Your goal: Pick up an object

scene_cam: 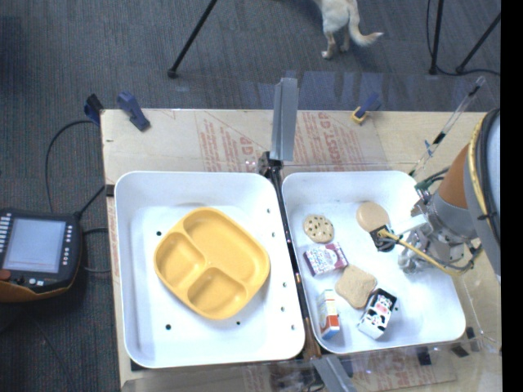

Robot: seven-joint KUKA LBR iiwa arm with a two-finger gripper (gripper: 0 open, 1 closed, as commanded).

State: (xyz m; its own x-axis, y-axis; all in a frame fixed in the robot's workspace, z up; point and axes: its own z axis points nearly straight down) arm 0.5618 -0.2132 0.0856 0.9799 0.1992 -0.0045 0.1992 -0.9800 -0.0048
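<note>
Grey carpet (82, 47) surrounds the bench (188, 141), and nothing is picked yet: my claw (410, 258), clenched or released I cannot tell, hangs right of the toast (356, 285), which lies unlifted.

The arm (462, 194) is cut off by the frame edge at 3 o'clock and covers the right bin (343, 188) wall on that side. The dog (339, 11) at 12 o'clock is partly cropped by the top edge. Print on the pink packet (325, 259) and the cow-patterned carton (377, 313) is too small to read.
</note>
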